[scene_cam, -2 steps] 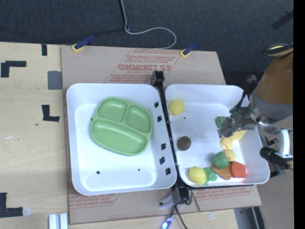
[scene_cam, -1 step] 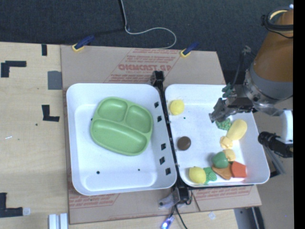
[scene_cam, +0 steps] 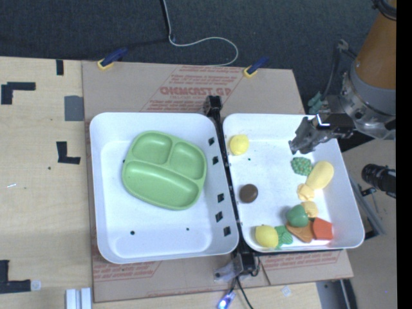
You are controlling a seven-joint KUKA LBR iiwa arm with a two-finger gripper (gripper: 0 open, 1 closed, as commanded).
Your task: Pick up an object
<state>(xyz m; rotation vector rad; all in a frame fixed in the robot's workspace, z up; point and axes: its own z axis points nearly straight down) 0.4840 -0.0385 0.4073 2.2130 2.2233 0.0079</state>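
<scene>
My right bin (scene_cam: 270, 131) is open through its middle, bar 1 brown ball (scene_cam: 248, 192); toys (scene_cam: 302, 221) crowd its right edge and near-right corner.

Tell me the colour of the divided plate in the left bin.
Light green, seen plainly in the camera view: the divided plate.

One camera looked down at a slant from above the bench (scene_cam: 38, 172), framing both bins whole.
</scene>
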